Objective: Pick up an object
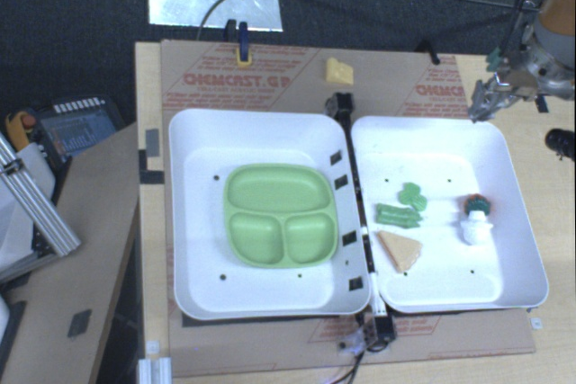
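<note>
The right bin (504,157) holds a green toy piece (401,206), a tan wedge like a bread slice (400,250) and a small white figure with a green and orange top (474,219). My gripper (481,103) hangs at the far right, above the right bin's back edge, well apart from all three objects. Nothing shows between its fingers.
The left bin (193,148) holds a green three-compartment plate (279,214). A yellow block (339,70) lies on the cardboard behind the bins. A cable runs across the back. A black divider (353,193) with clips separates the bins.
</note>
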Robot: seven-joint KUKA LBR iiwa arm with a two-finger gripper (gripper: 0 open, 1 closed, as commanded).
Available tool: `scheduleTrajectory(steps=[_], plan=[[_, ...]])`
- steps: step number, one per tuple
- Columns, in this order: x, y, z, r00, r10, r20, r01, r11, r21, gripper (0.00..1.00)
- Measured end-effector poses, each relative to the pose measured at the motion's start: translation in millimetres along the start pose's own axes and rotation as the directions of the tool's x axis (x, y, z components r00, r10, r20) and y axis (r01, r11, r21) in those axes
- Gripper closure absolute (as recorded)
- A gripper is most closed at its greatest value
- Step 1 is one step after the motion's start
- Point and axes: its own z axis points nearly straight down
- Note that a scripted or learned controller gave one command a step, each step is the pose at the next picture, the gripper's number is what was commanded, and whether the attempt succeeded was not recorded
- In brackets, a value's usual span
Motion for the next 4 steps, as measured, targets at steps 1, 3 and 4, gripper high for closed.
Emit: scheduleTrajectory(steps=[1, 3, 4], plan=[[38, -16, 12, 1.0, 0.0, -0.001, 0.0, 1.0, 0.001, 1.0], [141, -46, 37, 1.0, -0.002, -0.002, 0.002, 1.0, 0.003, 1.0], [186, -76, 39, 1.0, -0.001, -0.002, 0.001, 1.0, 0.003, 1.0]])
